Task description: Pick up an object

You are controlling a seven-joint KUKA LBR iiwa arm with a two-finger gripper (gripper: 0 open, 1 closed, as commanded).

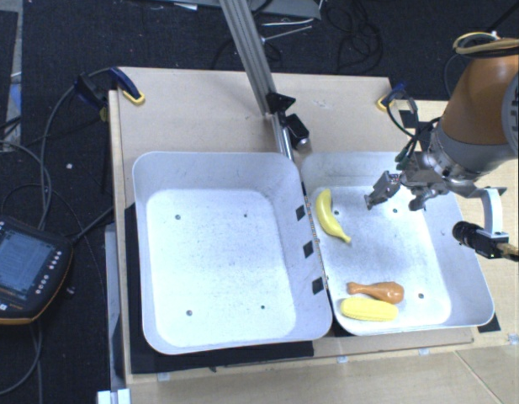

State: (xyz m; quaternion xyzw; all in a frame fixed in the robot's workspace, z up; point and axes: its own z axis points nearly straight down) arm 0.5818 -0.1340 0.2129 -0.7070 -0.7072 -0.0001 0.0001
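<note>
Reaching in from the right over the right bin (461,305), with the gripper (402,194) hanging above the bin's back part. Spreading its two fingers wide apart, one toward the left and one toward the right, and pinching nothing between them. Lying in the right bin near its left wall, a yellow banana (329,215), a little to the left of the gripper and apart from it. Resting near the front edge of the same bin, a brown chicken leg toy (378,290), and touching it just in front, a yellow corn toy (368,310). Sitting beside it on the desk (192,108), the left bin (141,192). Lying on the floor to the far left, a grey hand controller (19,263).
</note>
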